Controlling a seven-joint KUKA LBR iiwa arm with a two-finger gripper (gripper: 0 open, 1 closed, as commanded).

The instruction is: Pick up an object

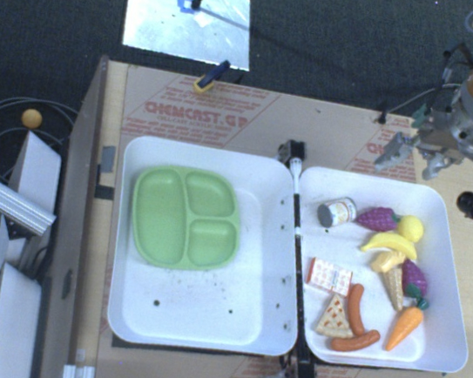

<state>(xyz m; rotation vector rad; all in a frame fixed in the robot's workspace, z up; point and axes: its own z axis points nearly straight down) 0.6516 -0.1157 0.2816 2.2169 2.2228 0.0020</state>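
Gripper [416, 155] spread open, holding nothing, hangs above right white bin's [450, 260] far rim. Small silver tin can [336, 213] lies on side just below-left of it: light, hard, rolls, slippery. Pinch across round middle. Purple plastic grapes [377, 218], yellow banana [390, 243] beside can.

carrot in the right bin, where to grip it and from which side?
Grip the carrot across its orange body at mid-length, coming straight down. It lies flat and slanted near the right bin's wall, green top up by the purple fruit, tip toward the sausage. Its long sides look free, so close across the narrow width. The gripper hangs beyond the bin's far edge.
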